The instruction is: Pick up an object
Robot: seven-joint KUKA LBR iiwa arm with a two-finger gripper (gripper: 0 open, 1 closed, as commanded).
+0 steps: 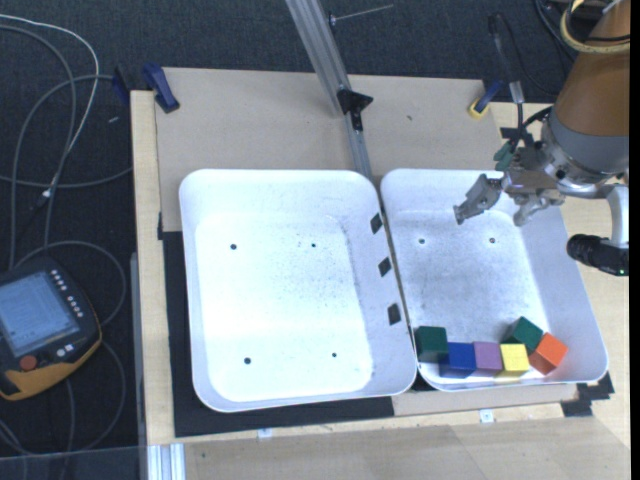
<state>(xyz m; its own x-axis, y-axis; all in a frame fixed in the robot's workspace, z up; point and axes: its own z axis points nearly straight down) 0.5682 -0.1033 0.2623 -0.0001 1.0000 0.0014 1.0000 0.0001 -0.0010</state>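
Several small blocks lie in a row along the near edge of the right bin: a dark green block, a blue block, a purple block, a yellow block, an orange block and another green block just behind them. My gripper hangs over the far part of the right bin, well away from the blocks. It is open, its two fingers spread apart with nothing between them.
The left bin sits beside the right one, with black clips along the shared wall. A slanted metal rail crosses the back of the bench. A handheld pendant lies off the bench at the left.
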